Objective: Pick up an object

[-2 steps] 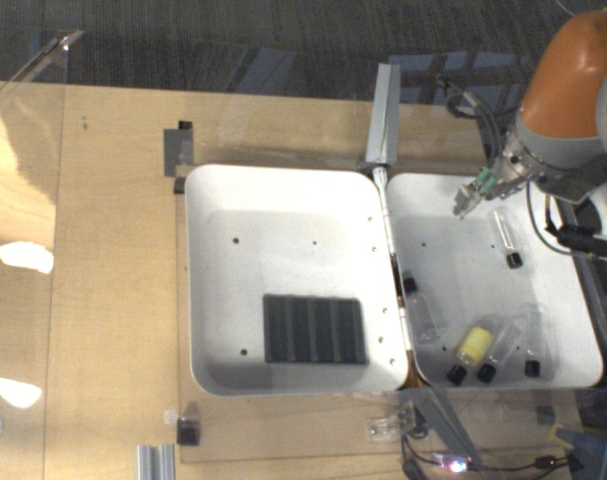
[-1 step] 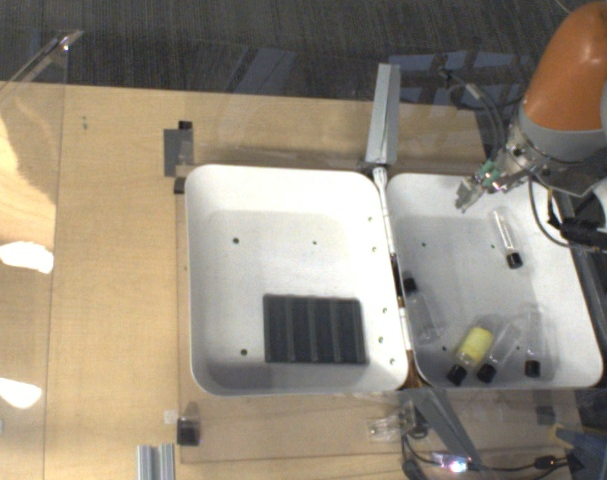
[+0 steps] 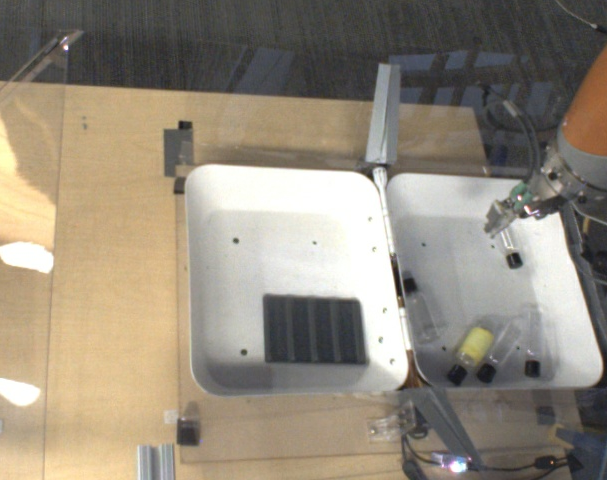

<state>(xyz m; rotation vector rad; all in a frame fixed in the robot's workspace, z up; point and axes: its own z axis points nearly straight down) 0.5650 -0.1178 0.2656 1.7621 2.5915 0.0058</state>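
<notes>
Right bin [image 3: 573,298] — landmark. Yellow cylinder [image 3: 475,345] and small dark pieces lie gathered at its near wall, where reach is awkward. Claw [image 3: 505,218] is poised over its far half; finger state cannot be told, nothing seen held.

- The table [image 3: 93,298] is pale wood, with bright patches of light on its left side.
- Two shallow white bins sit side by side on it: the left bin [image 3: 283,208] and the right bin [image 3: 443,208], rims touching.
- A grey metal bar [image 3: 384,118] stands behind the seam between them.
- Small dark brackets sit at the left bin's far corner [image 3: 179,150] and near corner [image 3: 188,431].
- Dark carpet [image 3: 233,18] lies beyond the table.
</notes>
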